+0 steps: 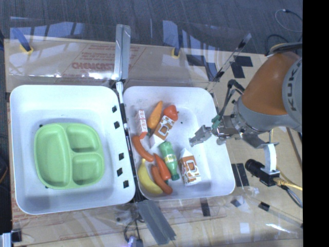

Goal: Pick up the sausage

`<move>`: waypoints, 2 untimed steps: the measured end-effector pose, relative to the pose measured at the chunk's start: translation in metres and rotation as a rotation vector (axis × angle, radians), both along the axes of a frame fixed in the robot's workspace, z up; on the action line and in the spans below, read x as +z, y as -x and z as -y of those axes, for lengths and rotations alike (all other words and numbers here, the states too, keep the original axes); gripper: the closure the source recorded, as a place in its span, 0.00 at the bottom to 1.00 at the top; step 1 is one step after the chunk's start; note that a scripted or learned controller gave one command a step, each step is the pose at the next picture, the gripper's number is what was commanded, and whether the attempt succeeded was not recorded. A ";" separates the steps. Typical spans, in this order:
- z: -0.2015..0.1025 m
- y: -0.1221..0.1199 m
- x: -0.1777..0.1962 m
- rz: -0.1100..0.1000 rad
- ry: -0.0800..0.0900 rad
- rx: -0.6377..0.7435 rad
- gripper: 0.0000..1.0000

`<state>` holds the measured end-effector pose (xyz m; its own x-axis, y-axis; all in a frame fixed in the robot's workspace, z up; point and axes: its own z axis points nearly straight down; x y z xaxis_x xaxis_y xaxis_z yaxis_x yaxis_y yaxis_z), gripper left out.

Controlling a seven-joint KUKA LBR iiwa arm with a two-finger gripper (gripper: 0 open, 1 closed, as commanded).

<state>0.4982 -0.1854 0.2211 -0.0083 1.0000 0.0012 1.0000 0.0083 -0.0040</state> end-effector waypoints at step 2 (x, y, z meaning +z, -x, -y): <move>-0.080 -0.078 -0.107 0.026 0.009 0.274 0.00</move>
